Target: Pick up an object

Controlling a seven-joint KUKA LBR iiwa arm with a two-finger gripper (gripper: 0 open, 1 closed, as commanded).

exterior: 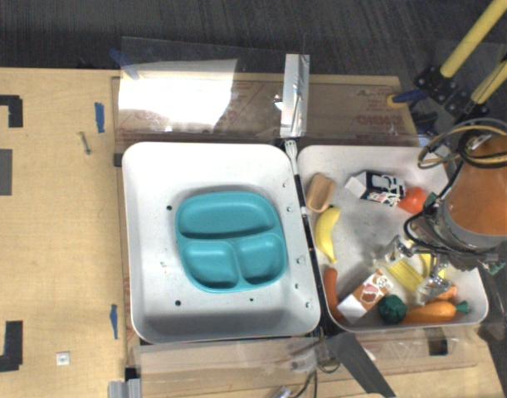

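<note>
The worktop point(46, 247) is pale, matt board with black angular marks and bits of blue tape. Two shallow white bins sit side by side on it, rounded at the corners and smooth like moulded plastic.

The left bin point(153, 181) carries a teal tray point(231, 239), glossy, with one long compartment above two smaller ones.

The right bin point(353, 160) is crowded with toy food. A tan, rounded piece like a bread slice point(319, 191) lies near its upper left, with a curved yellow banana point(326, 233) just below it and a slim orange-red sausage shape point(331, 291) lower still. A black-and-white carton point(379, 186) rests toward the top, a small orange-red fruit point(412, 200) beside it. Along the lower edge lie a printed white-and-orange packet point(371, 291), a dark green knobbly ball point(392, 308) and an orange carrot point(431, 311).

The grey arm with its orange band point(479, 197) hangs over the right side of this bin. The pincer point(417, 270) sits low among yellow pieces; whether it is parted or closed, or grips anything, cannot be told.
</note>
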